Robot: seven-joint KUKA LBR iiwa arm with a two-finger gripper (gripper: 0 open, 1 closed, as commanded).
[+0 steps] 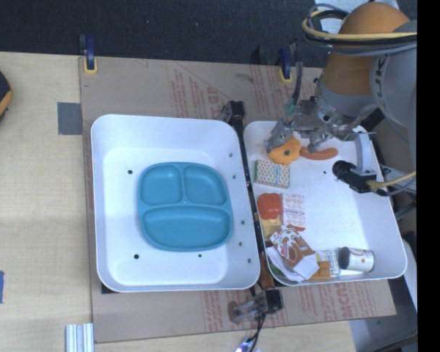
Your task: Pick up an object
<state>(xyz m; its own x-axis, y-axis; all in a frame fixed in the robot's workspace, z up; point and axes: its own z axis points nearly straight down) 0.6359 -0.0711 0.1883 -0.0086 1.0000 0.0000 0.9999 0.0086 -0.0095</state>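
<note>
The gripper point(293, 136) hangs low over the orange toy point(285, 152) in the right bin point(385, 218), jaws' state untellable, so nothing is lifted yet.

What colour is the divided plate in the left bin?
The divided plate is light blue, seen clearly in the camera view.
</note>
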